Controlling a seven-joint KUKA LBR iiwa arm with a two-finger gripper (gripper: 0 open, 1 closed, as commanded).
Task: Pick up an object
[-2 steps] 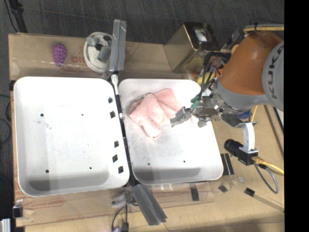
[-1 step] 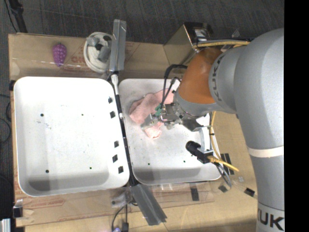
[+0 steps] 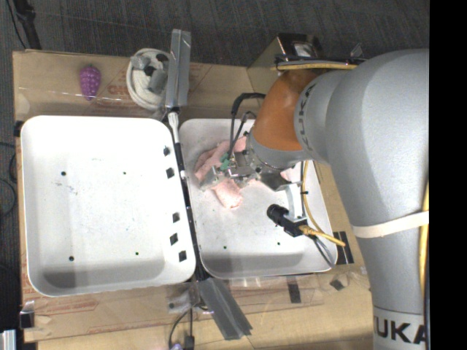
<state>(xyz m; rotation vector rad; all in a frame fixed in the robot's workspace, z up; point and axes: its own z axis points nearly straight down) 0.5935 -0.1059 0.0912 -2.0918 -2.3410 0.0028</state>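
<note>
Two bins on surface (image 3: 219, 79); my jaws (image 3: 232, 168) low in right bin (image 3: 248, 257), over pink things (image 3: 219, 175) near its back-left. Wrist hides fingertips — cannot tell jaws' state. Left bin (image 3: 95, 195) beside it. Purple thing (image 3: 90, 81), cord coil (image 3: 148, 77) on surface behind left bin.

A robotics lab: a grey KUKA arm (image 3: 379, 166) enters from 3 o'clock over a cardboard-covered worktop (image 3: 51, 71) bearing two white bins (image 3: 44, 195), with loose cables (image 3: 321, 232) and dark carpet (image 3: 219, 6) at 12 o'clock.
</note>
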